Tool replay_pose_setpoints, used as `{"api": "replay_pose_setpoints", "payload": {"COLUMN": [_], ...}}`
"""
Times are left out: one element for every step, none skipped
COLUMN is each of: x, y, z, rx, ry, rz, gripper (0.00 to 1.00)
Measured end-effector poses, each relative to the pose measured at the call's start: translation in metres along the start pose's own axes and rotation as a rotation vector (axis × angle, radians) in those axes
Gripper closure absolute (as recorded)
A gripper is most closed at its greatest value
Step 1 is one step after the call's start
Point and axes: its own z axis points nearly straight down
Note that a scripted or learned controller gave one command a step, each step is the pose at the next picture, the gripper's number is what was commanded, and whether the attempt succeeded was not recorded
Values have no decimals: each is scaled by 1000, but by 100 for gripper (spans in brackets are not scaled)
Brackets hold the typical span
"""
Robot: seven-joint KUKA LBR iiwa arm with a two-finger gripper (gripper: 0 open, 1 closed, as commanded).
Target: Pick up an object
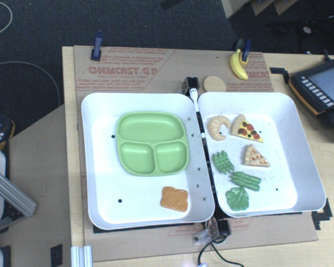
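Toy food is what we're picking from, and it's spread over two bins on the brown board-covered bench (139, 65). We can't tell how far open the pincer is or whether it has hold of anything, so we can't place stuff relative to it either; we'll go by neighbours instead.

The left bin (94, 149) holds a green divided plate (153, 143), lying flat, and an orange-brown toast piece (174, 198) near its front edge, clear of the plate. The right bin (300, 143) has the rest, all lying apart from each other: a green leaf (237, 198) at the front, green beans (245, 180) just behind it, a croissant (218, 127) beside a pepperoni pizza slice (246, 129), a plainer pizza slice (255, 157), and a small green sprig (222, 161). Behind that bin, on the bench, sit a banana (239, 65) and a tan disc (214, 84).
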Motion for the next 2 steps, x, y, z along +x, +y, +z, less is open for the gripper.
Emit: {"api": "replay_pose_setpoints", "payload": {"x": [0,1], "y": [-44,11], "z": [101,140], "rx": [19,6], "ry": [8,3], "rz": [0,-6], "gripper": [100,100]}}
